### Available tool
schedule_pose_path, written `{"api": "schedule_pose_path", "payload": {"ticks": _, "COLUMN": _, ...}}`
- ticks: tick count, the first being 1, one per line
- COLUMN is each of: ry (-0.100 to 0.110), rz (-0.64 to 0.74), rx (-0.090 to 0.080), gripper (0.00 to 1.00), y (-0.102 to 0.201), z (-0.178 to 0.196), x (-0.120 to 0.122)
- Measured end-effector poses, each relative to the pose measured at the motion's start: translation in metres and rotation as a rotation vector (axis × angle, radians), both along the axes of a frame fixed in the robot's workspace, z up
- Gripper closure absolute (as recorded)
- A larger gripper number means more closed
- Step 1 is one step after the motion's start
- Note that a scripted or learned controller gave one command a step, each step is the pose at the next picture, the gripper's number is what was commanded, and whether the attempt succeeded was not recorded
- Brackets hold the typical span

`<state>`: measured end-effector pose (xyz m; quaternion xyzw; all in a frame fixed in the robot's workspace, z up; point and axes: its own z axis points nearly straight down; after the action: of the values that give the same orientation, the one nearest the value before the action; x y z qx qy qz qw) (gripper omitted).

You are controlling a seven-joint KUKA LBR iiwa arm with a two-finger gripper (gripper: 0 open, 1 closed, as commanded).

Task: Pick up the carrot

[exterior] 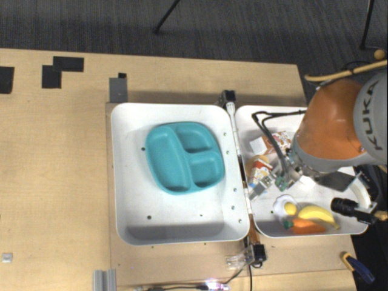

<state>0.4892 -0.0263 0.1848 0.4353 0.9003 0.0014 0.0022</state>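
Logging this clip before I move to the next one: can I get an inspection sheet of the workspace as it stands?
Surface: tan bench bearing two white bins side by side.
Job's things: carrot lies near the front wall of the right bin, beside a banana.
Clutter: teal divided plate in the left bin; small packets in the right bin.
Grippers: gripper is low over the right bin, left of the carrot; jaws' state unclear.
Cables: black cable loops over the right bin.
Surroundings: dark carpet beyond the bench.

arm [339, 126]: enters from right, orange band up | end effector [285, 177]: lowered, pointing down-left
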Motion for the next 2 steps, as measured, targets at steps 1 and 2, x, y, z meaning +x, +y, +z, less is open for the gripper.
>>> {"api": "schedule_pose_path", "payload": {"ticks": 1, "ry": 0.002, "rz": -0.006, "rx": -0.002, "gripper": 0.0, "y": -0.069, "z": -0.04, "x": -0.001}}
{"api": "schedule_pose_path", "payload": {"ticks": 2, "ry": -0.002, "rz": -0.413, "rx": 0.002, "gripper": 0.0, "y": -0.032, "z": 0.001, "x": 0.0}}
